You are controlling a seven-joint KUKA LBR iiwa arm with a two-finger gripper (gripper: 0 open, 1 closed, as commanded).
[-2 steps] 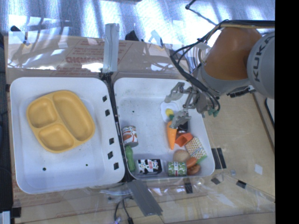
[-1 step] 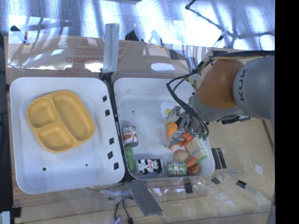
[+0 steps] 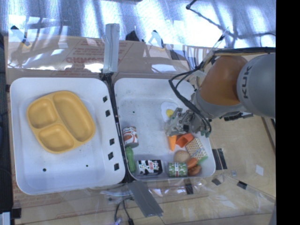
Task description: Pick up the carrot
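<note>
**Gripper low in the right bin, carrot just beneath it**

The grey arm [image 3: 243, 86] with its orange band reaches in from the right and bends down over the right bin [image 3: 140, 95]. To the gripper's left, across the divider between the two bins, lies the left bin [image 3: 23, 172], and in it, well apart from the gripper, rests a yellow divided tray [image 3: 60, 121] with three compartments.

The gripper [image 3: 180, 122] hangs over the right-hand part of the right bin, its metal fingers pointing toward the bin floor. How wide they stand cannot be made out from this slant, and nothing can be seen clamped between them.

The carrot [image 3: 172, 142] lies just below the gripper toward the camera, a short orange piece on the bin floor, close under the fingertips; whether they touch it cannot be told. Just beside the carrot, on its right, sits an orange-red piece [image 3: 184, 139], and beyond that a waffle-patterned piece [image 3: 196, 147]. Behind the gripper, partly hidden by it, is a fried egg toy [image 3: 168, 110].

Nearer the camera than the gripper, along the bin's front wall, lie a black-and-white carton [image 3: 149, 167], a green-labelled can [image 3: 177, 169] and a brown round item [image 3: 181, 156]. Off to the gripper's left, near the divider, stands a small can [image 3: 130, 136] with a green vegetable [image 3: 130, 159] below it.
</note>
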